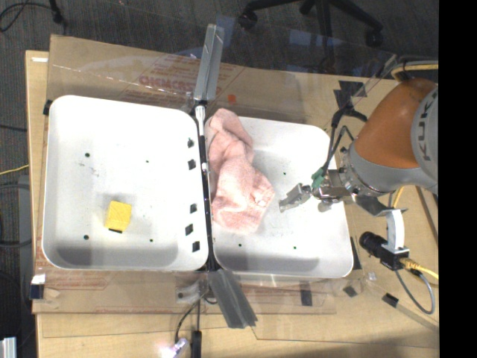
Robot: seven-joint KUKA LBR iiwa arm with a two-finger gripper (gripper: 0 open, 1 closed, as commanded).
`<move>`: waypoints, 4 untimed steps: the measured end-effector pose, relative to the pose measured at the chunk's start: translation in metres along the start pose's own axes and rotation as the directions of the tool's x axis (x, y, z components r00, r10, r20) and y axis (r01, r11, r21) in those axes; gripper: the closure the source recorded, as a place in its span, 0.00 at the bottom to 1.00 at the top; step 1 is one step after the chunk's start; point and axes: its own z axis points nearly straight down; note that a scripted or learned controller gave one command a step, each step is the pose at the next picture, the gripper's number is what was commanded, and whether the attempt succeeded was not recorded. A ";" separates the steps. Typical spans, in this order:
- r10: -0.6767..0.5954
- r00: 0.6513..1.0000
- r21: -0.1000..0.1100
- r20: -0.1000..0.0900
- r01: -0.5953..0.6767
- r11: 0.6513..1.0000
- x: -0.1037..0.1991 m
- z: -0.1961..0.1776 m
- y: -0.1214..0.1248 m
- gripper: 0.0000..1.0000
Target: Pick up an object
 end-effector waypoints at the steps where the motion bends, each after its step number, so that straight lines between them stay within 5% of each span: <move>1: 0.040 0.999 -0.004 0.001 -0.040 0.999 -0.008 0.013 -0.010 0.00; 2: -0.025 1.000 -0.005 0.002 0.025 1.000 0.029 0.118 0.039 0.00; 3: -0.028 1.000 -0.003 0.002 0.028 1.000 0.029 0.108 0.039 1.00; 4: -0.010 1.000 -0.005 0.002 0.010 1.000 0.107 -0.028 0.089 1.00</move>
